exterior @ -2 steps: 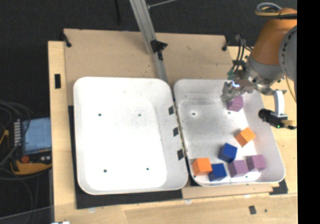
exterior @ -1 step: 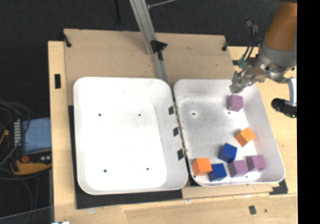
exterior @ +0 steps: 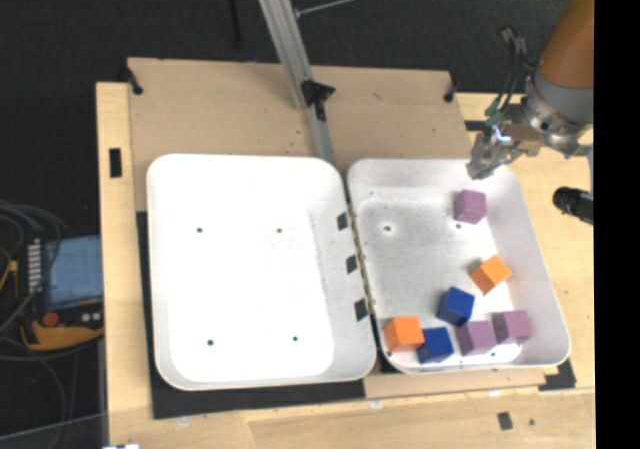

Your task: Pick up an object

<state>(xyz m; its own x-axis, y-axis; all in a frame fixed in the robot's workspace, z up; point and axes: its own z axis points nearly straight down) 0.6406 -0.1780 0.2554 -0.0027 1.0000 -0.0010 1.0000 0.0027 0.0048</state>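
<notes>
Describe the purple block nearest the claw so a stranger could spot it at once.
Look in the right bin. Near its far edge, just below the claw, sits a purple block. It lies alone; the other two purple blocks crowd the near corner.

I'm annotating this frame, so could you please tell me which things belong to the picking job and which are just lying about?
Job:
pincer
purple blocks
orange blocks
blue blocks
right bin

Lying about:
left bin
metal pole
blue box

No text, label, brand, number or sign can be read on anything on the bench.
</notes>
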